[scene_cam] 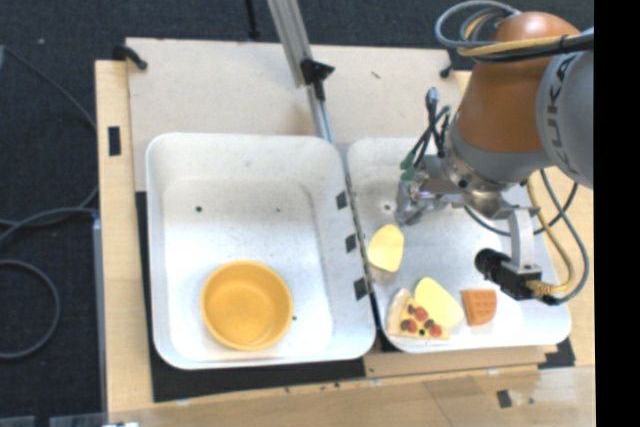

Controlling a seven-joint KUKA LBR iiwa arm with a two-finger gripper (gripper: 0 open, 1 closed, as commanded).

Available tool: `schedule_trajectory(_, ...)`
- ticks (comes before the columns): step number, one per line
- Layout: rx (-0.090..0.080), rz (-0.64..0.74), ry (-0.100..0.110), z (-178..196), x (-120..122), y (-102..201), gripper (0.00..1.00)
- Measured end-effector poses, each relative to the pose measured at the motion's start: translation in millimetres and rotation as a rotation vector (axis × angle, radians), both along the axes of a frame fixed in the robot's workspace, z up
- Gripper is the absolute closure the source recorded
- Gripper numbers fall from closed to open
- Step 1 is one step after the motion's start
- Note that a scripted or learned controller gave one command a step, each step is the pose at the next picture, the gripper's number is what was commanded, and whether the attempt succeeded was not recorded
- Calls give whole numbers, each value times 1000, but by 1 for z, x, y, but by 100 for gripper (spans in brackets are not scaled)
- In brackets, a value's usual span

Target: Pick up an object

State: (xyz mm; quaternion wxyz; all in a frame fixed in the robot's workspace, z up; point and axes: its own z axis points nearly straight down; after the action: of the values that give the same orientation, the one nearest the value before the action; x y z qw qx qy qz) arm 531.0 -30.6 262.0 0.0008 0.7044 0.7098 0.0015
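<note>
In the right bin [540, 320] lie a pale yellow rounded piece [386, 247], a yellow wedge [437, 299], a pizza-like slice with red dots [417, 320] and a small orange block [480, 305]. A yellow bowl [246, 304] sits in the left bin [250, 175], near its front. My gripper [407, 205] hangs over the right bin's left side, just above and behind the pale yellow piece. Nothing shows in its grasp. The arm's grey and orange body covers the bin's back right part.
A slanted metal pole [290, 15] rises from the bench behind the two bins. Cables [555, 255] loop off the wrist on the right. A black bracket [508, 275] on the arm hangs above the orange block.
</note>
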Motion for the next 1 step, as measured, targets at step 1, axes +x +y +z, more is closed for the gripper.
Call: schedule_trajectory(1, 0, -2, 3, -13, -12, 52, 100)
